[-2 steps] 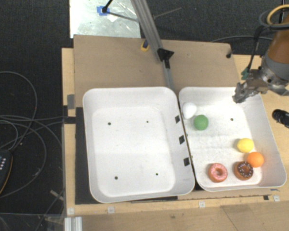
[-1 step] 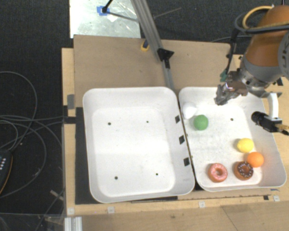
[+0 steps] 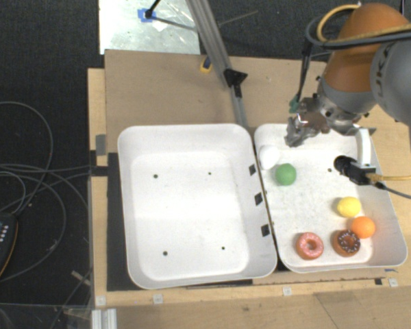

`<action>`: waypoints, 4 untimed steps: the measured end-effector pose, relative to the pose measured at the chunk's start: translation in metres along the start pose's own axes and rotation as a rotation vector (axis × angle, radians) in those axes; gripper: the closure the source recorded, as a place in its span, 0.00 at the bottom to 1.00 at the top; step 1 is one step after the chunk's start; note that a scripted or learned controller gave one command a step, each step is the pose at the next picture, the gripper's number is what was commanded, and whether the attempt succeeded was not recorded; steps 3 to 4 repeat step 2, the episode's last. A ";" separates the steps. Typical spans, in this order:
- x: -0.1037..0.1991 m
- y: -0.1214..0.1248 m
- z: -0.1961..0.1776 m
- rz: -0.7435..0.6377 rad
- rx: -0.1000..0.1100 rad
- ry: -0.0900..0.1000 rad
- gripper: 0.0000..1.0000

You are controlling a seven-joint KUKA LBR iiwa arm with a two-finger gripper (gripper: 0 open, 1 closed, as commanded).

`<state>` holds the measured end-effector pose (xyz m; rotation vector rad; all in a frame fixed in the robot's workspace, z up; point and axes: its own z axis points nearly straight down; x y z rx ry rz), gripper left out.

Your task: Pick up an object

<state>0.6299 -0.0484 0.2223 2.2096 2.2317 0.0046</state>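
Left bin point(image 3: 192, 204): a shallow white tray on the brown surface point(image 3: 157, 88), lying well to the left of the hand and slightly nearer the camera. Its floor shows four small dark dots. Black clips point(image 3: 258, 199) sit along the seam where it meets its neighbour.

Right bin point(image 3: 315, 184): a second white tray, touching the first; the hand hangs over its far left part.

White ball point(image 3: 268, 157): a pale round object near the right bin's left wall, just left of the hand and a little nearer the camera.

Green ball point(image 3: 285, 175): beside the white ball and apparently touching it, almost directly below the hand in the view.

Hand point(image 3: 296, 137): a dark metal two-finger unit at the end of the grey arm point(image 3: 397, 74), beneath the orange band point(image 3: 366, 46). It points down toward the bin floor; nothing shows between its fingers, and whether they stand apart or together cannot be told at this angle.

Pink doughnut point(image 3: 309, 245): at the bin's near edge, well apart from the hand, toward the camera.

Chocolate doughnut point(image 3: 346, 242): just right of the pink one.

Yellow fruit point(image 3: 349, 207) and orange fruit point(image 3: 362, 227): close together, to the right of the hand and nearer the camera.

Black fitting point(image 3: 349, 168): on the bin's right side, right of the hand.
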 end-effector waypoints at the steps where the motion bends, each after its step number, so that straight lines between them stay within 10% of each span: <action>1: 0.059 0.006 -0.011 -0.002 0.000 0.001 1.00; 2: 0.114 0.003 -0.001 -0.001 0.003 0.001 1.00; 4: 0.114 0.003 -0.001 -0.001 0.003 0.001 1.00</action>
